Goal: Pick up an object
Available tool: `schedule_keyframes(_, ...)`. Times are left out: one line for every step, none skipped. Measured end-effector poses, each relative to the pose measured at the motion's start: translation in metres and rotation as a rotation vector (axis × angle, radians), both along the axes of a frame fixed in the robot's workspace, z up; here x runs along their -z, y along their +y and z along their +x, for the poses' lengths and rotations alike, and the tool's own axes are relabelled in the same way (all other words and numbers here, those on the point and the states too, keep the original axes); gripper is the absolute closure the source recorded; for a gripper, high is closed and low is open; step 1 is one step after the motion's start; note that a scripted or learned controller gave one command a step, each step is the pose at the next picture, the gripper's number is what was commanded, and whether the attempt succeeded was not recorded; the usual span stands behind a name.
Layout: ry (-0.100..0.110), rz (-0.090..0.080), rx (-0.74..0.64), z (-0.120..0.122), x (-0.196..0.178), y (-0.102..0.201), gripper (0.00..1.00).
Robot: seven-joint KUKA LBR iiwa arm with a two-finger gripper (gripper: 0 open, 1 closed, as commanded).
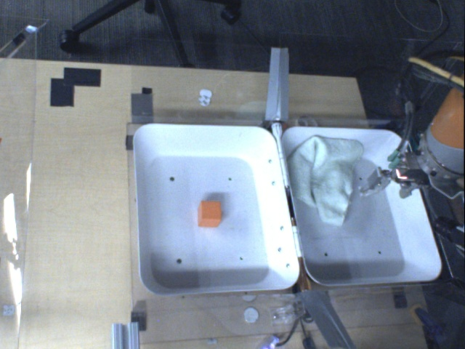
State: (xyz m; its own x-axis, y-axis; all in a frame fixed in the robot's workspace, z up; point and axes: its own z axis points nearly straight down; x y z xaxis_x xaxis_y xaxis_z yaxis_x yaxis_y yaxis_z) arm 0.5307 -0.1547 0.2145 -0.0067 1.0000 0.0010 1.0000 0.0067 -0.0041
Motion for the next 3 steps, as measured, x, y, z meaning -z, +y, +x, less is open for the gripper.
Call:
schedule_keyframes(-0.007,-0.001,0.023,0.058,0.120,-0.014,0.00)
schedule_keyframes(-0.006,0.001,0.019,0.059,0.113,-0.012,1.00)
schedule_keyframes(-0.005,-0.002,-0.146,0.140,0.019,0.018,1.00)
